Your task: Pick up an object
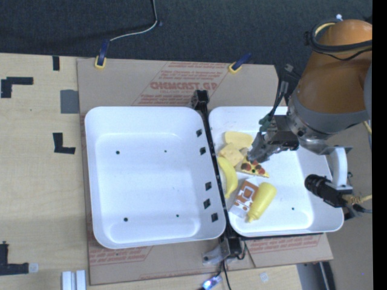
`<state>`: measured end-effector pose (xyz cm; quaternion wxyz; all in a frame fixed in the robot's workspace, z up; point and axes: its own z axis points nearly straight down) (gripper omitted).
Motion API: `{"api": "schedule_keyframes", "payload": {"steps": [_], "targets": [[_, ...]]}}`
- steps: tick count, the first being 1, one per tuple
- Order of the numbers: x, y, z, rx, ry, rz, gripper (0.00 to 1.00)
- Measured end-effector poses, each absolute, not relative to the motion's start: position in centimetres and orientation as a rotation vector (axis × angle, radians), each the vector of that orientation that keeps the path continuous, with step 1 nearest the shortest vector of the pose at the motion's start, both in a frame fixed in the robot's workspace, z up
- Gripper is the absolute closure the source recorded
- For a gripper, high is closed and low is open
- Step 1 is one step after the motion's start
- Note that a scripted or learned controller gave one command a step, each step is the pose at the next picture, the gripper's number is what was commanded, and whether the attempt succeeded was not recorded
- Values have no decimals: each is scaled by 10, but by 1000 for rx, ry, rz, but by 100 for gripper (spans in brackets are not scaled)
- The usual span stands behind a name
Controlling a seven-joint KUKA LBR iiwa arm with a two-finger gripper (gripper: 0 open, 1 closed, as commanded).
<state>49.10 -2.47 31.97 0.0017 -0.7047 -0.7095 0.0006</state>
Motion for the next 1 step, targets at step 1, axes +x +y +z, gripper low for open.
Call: {"api": "schedule_keyframes", "payload": {"steps": [1], "targets": [[535, 7, 417, -2220, -2234, -13, 100]]}}
